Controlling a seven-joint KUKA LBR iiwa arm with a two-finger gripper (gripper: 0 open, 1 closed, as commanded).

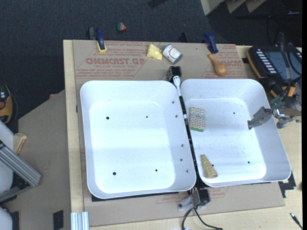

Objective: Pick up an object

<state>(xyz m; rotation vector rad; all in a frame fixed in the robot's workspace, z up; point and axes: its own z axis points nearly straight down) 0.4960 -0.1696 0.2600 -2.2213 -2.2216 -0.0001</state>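
We are seeing the left bin (129, 143) sitting flush against the right bin (230, 143). Behind them on the bench (76, 128), a yellow chunk (154, 51) is lying just beside a small can (172, 54). In the right bin, a patterned block (196, 119) is lying near the left wall and a tan cone (208, 166) is resting near the front left corner. A wooden piece (218, 65) is lying behind that bin. The gripper (259, 119) is hanging over the bin's right side, well apart from both; we can't tell whether it is spread or closed.

Grey metal end effector (261, 117), cabled.
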